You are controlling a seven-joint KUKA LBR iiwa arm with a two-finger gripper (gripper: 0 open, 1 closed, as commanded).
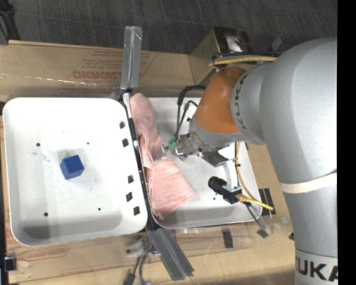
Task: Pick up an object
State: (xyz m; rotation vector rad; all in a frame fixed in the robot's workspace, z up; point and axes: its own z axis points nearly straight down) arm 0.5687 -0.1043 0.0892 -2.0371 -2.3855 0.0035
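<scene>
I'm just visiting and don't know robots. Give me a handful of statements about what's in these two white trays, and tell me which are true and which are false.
1. A blue cube lies in the left bin. True.
2. The pink cloth lies in the left bin beside the cube. False: it lies in the right bin, draped along the edge next to the divider.
3. The arm's gripper is down over the right bin, close to the cloth. True.
4. The gripper is lifting the blue cube. False: the cube sits alone on the left bin's floor, far from the gripper.
5. The arm has an orange band. True.
</scene>
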